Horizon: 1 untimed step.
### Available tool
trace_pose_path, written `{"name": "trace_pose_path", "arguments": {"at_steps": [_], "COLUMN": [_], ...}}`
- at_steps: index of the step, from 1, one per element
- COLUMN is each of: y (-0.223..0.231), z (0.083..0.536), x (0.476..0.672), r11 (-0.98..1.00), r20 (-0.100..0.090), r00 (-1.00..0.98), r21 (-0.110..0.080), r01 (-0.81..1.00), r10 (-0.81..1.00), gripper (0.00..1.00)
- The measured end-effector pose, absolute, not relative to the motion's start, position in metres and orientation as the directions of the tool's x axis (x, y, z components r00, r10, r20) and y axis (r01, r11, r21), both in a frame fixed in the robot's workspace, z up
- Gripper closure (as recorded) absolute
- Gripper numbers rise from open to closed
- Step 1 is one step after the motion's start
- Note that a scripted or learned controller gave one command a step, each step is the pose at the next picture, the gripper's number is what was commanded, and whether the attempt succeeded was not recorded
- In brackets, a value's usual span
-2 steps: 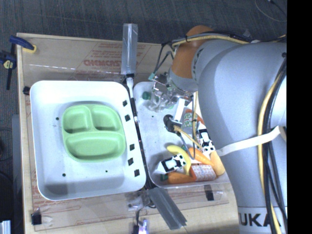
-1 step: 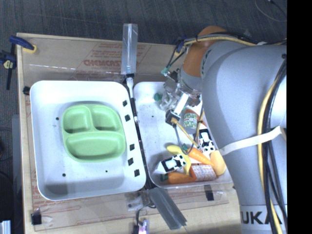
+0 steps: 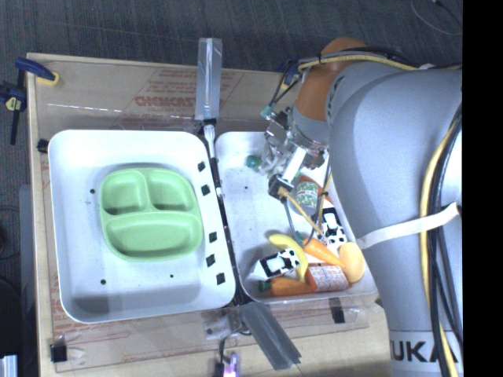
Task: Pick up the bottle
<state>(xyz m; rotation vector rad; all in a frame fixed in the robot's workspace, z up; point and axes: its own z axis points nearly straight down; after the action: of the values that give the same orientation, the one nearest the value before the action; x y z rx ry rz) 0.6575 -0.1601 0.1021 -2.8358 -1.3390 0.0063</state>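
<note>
In the camera view, a small green cap (image 3: 252,162) shows at the far end of the right bin (image 3: 236,210). It looks like the top of a clear bottle whose body runs under the gripper. My gripper (image 3: 273,154) hangs low over that spot, just right of the cap, with the grey arm and orange band behind it. The wrist hides whether anything is in its grasp. A red-and-green labelled item (image 3: 308,192) lies just beneath the wrist.
The near end of the right bin holds a banana (image 3: 288,247), two carrots (image 3: 321,250), a yellow-orange fruit (image 3: 352,261), a red-labelled box (image 3: 326,276) and black-and-white cow-patterned pieces (image 3: 333,228). The left bin (image 3: 71,210) holds a green divided plate (image 3: 151,213).
</note>
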Motion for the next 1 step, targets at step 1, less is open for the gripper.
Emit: {"name": "trace_pose_path", "arguments": {"at_steps": [1], "y": [-0.1599], "z": [0.2433], "x": [0.6344], "r11": [-0.798], "r20": [-0.001], "r00": [0.798], "r21": [-0.004], "r01": [0.603], "r10": [0.603], "gripper": [1.0]}}
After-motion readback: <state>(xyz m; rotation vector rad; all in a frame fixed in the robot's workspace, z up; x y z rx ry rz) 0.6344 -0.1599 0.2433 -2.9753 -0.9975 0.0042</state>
